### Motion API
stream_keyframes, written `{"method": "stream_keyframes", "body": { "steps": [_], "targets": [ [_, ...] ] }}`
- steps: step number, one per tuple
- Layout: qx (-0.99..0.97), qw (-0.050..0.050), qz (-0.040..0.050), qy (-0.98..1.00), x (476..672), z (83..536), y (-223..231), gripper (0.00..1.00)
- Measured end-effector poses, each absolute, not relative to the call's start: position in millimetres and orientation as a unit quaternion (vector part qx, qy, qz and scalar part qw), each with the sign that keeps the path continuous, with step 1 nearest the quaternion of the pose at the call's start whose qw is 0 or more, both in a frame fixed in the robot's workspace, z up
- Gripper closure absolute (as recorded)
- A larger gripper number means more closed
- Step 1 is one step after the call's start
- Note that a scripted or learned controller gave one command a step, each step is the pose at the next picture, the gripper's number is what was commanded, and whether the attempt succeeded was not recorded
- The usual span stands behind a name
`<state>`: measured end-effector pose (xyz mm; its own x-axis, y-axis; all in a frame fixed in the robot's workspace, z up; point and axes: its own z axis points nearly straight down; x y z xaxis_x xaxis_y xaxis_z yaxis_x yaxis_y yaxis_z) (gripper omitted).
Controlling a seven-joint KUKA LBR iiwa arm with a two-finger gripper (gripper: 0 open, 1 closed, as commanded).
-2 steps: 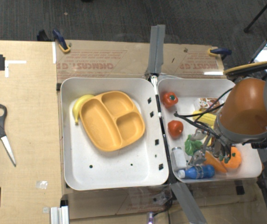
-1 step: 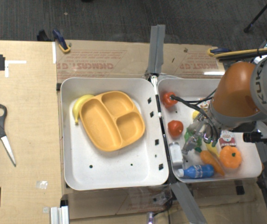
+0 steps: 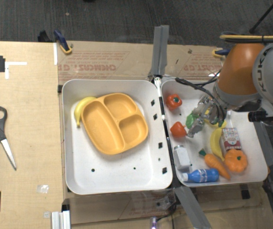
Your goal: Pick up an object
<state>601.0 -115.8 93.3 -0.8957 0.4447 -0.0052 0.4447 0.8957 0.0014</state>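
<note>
Two bins: gripper low in right bin, centre-right of frame, beside a green object and red tomato. Jaw opening and grasp: cannot tell. Yellow tray in left bin.

Divided plate in left bin

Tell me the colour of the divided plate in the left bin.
Yellow-orange all over; the divided plate shows plainly in the camera view.
</note>
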Motion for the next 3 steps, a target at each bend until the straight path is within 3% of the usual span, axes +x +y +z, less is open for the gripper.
{"method": "stream_keyframes", "body": {
  "steps": [1, 2, 3],
  "targets": [
    [0.244, 0.0, -0.0003, 0.97, 527.3, 91.8, -115.6, 0.0],
    [0.288, 0.004, -0.0009, 0.958, 638.7, 94.0, -111.0, 0.0],
    [0.286, 0.006, -0.0013, 0.958, 640.0, 104.3, -110.3, 1.0]
  ]
}}
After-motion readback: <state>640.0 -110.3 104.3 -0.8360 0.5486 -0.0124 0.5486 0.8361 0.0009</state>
